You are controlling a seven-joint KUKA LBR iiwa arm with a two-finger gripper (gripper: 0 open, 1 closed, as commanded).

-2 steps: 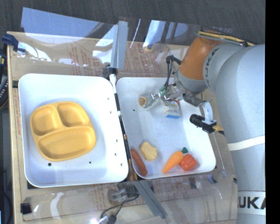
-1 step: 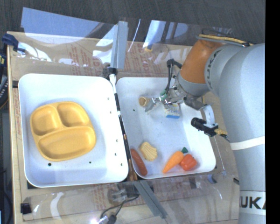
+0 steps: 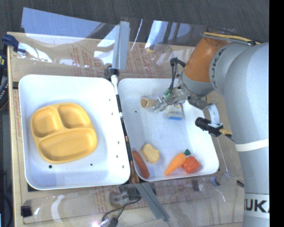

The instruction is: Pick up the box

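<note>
The box (image 3: 175, 111) is small, white and yellow with a blue lower edge, and lies in the upper middle of the right bin (image 3: 199, 141). My gripper (image 3: 164, 101) hangs low over the bin just left of and above the box, touching or nearly touching its upper left corner. The grey arm with the orange band (image 3: 201, 63) comes down to it from the upper right. The metal gripper parts are small and cluttered in this view. The box rests on the bin floor.
A tan cone-shaped toy (image 3: 146, 102) lies just left of the gripper. Along the right bin's front lie a sausage (image 3: 140, 164), a yellow pastry (image 3: 151, 152), a carrot (image 3: 176, 162) and a red pepper (image 3: 191, 164). The left bin (image 3: 28, 169) holds a yellow divided plate (image 3: 64, 131).
</note>
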